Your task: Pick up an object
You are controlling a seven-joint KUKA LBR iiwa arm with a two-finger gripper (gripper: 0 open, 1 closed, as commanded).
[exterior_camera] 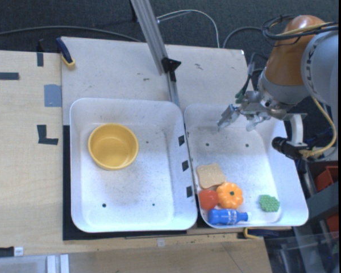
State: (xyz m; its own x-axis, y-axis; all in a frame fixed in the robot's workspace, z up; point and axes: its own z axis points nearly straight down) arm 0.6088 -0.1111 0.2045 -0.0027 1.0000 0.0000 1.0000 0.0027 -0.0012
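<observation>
A robotics lab: taped markers point(44, 134) on a plywood surface point(23, 169), loose cables point(187, 15), a metal camera pole point(150, 27), two white bins point(79, 152)

text: none legible | arm point(324, 56): partial lettering; unreadable

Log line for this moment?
gripper: open, nothing held | above right bin far end | toys clustered at near end | yellow bowl in left bin

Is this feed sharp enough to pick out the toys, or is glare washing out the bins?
Camera view: even lighting, soft shadows, no strong glare on the right bin; the pumpkin and blue bottle read clearly, the claw slightly soft.
</observation>
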